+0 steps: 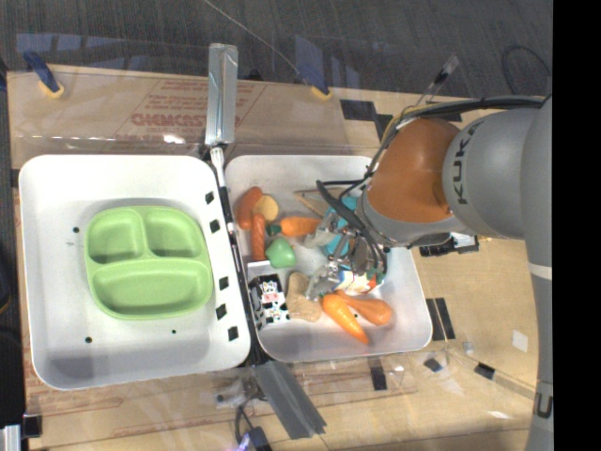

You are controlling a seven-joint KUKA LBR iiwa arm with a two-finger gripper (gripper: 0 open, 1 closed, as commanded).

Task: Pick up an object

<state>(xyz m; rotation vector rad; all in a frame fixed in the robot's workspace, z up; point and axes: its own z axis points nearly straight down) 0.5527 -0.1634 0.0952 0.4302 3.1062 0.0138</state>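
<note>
Tool (331,269) low in right bin (413,332), carrots (355,312) just beside

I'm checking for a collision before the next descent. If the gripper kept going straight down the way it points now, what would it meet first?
Probably the clutter under the gripper in the right bin: the pale block and the orange carrot-like toys lie closest. Depth is hard to judge from this slanted view, so which one comes first is uncertain.
</note>
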